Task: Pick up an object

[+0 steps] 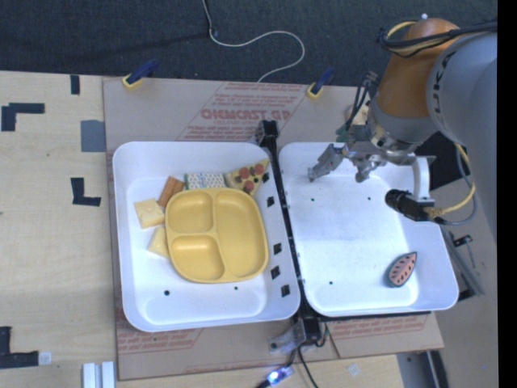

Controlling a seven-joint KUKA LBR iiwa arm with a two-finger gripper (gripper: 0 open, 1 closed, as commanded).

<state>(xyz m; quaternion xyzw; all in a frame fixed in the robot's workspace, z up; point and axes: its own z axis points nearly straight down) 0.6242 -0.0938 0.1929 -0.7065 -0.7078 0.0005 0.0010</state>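
Leaf-shaped object [401, 268] in right bin [355, 241], apart from spread jaws.

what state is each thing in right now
end effector: open, holding nothing, over the far side of the right bin
yellow tray: right way up in the left bin, lying on the small flat items
small flat items: partly covered by the tray
red item: lying flat in the right bin, untouched

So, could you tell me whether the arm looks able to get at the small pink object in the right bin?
Probably yes: the pink object lies alone on the right bin's floor, and the gripper hangs over that bin.
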